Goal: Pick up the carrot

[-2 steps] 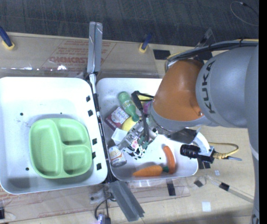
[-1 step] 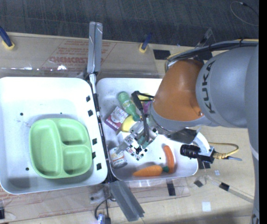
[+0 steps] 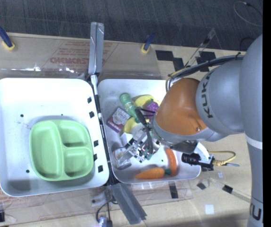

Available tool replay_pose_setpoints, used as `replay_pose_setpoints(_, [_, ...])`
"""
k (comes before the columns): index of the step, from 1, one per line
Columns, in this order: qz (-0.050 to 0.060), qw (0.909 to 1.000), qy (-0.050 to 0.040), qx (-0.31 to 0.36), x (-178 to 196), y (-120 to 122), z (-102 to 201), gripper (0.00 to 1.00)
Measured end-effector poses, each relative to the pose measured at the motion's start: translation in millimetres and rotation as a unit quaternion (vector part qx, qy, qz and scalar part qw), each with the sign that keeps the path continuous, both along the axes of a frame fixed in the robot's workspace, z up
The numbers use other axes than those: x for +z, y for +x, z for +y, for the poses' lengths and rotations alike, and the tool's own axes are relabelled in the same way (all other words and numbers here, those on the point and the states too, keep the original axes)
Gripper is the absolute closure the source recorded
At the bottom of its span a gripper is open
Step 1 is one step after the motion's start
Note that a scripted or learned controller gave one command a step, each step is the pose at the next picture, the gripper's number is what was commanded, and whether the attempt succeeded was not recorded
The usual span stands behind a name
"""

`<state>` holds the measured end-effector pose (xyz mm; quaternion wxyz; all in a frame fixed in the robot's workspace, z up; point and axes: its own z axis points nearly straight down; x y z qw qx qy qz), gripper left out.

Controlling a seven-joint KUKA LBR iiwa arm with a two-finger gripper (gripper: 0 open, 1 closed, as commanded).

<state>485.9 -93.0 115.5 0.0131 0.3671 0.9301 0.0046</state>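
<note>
hovering low in the right bin (image 3: 108,122), the gripper (image 3: 128,152) looks spread and empty; the carrot (image 3: 150,174) lies by the near wall, and closing here risks missing it.

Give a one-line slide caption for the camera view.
Arm's tool lowered into right bin, just left of the carrot.

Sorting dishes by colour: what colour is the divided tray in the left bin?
Light green. The tray shows plainly in the camera view.
</note>
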Motion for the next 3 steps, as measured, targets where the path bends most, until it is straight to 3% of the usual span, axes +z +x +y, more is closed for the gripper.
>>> replay_pose_setpoints(1, [0.001, 0.9994, 0.0021, -0.036, -6.9, 63.3, -1.4, 0.0])
replay_pose_setpoints(2, [-0.008, 0.9935, 0.0031, -0.114, -6.6, 8.5, -18.6, 0.0])
replay_pose_setpoints(3, [0.014, 0.9915, 0.0031, -0.13, -23.4, -8.6, -7.1, 0.0])
